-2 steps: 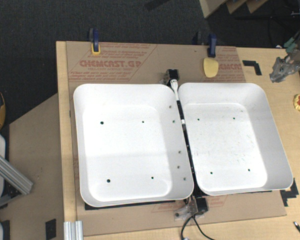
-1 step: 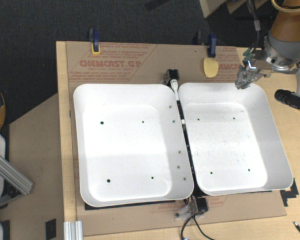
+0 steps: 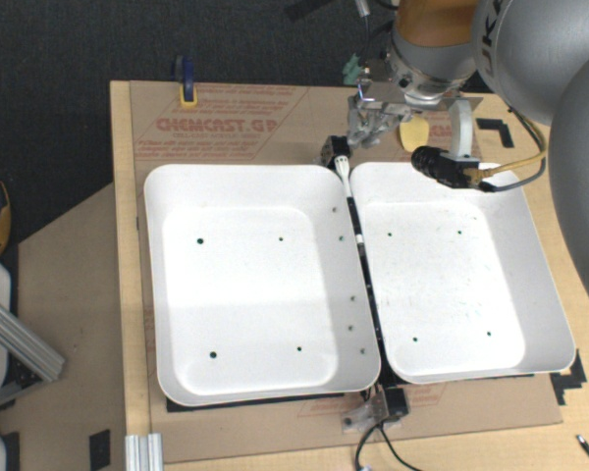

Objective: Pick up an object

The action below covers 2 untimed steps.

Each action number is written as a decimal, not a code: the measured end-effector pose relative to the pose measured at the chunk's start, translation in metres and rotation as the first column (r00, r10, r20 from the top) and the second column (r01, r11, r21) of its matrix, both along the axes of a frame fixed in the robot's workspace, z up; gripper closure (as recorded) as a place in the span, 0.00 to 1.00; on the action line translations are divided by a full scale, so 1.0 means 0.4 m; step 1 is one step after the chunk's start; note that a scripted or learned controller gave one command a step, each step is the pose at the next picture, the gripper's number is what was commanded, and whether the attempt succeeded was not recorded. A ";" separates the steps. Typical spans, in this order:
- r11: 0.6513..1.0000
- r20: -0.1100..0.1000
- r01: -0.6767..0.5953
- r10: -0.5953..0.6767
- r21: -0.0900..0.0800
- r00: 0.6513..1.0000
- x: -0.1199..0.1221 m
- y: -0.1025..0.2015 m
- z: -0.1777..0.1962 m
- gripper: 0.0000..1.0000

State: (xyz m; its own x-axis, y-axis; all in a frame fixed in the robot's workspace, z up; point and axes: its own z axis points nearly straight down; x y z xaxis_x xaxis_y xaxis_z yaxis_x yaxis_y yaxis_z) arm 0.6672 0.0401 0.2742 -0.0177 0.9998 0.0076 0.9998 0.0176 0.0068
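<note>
Camera view, gripper (image 3: 373,126) seen above far edge of right bin (image 3: 530,292), finger state not discernible, pale yellow object (image 3: 413,131) seen just right of gripper, beyond bin rim, orientation unclear, left bin (image 3: 167,263) alongside.

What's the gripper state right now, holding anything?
Gripper: above the far edge of the right bin, beside a pale yellow object; open or shut cannot be told.

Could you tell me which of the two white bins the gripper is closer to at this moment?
The right bin. The gripper hangs just past its far-left corner, beside a pale yellow object; the left bin lies farther away.
</note>
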 end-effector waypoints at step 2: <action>1.000 0.012 0.010 -0.010 -0.001 1.000 0.001 0.426 0.173 1.00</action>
